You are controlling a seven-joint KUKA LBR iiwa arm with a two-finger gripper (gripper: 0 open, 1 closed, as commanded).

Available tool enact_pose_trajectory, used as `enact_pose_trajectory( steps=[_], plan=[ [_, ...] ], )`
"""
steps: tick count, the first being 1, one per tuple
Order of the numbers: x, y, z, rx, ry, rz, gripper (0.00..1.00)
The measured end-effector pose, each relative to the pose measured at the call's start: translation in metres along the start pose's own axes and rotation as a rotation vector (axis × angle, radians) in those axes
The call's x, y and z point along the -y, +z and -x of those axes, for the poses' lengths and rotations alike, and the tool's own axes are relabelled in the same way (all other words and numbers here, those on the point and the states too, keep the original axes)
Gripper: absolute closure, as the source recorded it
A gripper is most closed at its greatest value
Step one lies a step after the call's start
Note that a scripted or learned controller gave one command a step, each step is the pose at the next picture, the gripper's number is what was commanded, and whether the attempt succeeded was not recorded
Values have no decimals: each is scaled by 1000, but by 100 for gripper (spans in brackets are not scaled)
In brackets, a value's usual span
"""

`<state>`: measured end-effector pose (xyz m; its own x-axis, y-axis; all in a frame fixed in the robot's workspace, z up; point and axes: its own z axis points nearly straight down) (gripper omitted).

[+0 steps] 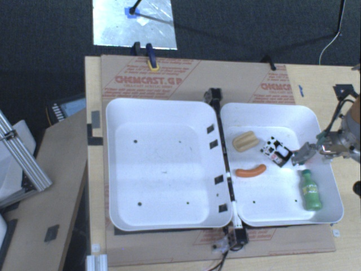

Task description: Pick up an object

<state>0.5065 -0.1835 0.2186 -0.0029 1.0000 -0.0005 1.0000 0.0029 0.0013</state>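
So we're looking down on the bench (186,72) with the two bins side by side. The left bin (121,129) isn't where the action's happening; everything we care about is sitting in the right bin (304,116).

The arm (344,143) is coming in from the right edge, and the gripper (300,155) is hanging low over the right half of that bin. Honestly we can't tell how it's set at this angle, and nothing is visibly caught in it, so we're not calling it a grasp.

Now the bit that matters: the black-and-white block (275,150) is lying just left of the gripper tip, almost touching, with its long side tilted down to the right. That's looking like the nearest target. The bottle (309,189) is lying just below the gripper, long axis running top to bottom. The sausage (250,172) is further left and lying nearly flat across, and the bun (243,141) is further left again, up a bit.
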Motion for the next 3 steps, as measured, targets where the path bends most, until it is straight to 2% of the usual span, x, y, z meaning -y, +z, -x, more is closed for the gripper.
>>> enact_pose_trajectory(
  steps=[1,2,3],
  plan=[
    [-1,-11,0,1,-3,3,100],
    [-27,-40,-64,-2,-8,4,100],
    [-11,-118,-170,-5,-14,9,100]
  ],
)
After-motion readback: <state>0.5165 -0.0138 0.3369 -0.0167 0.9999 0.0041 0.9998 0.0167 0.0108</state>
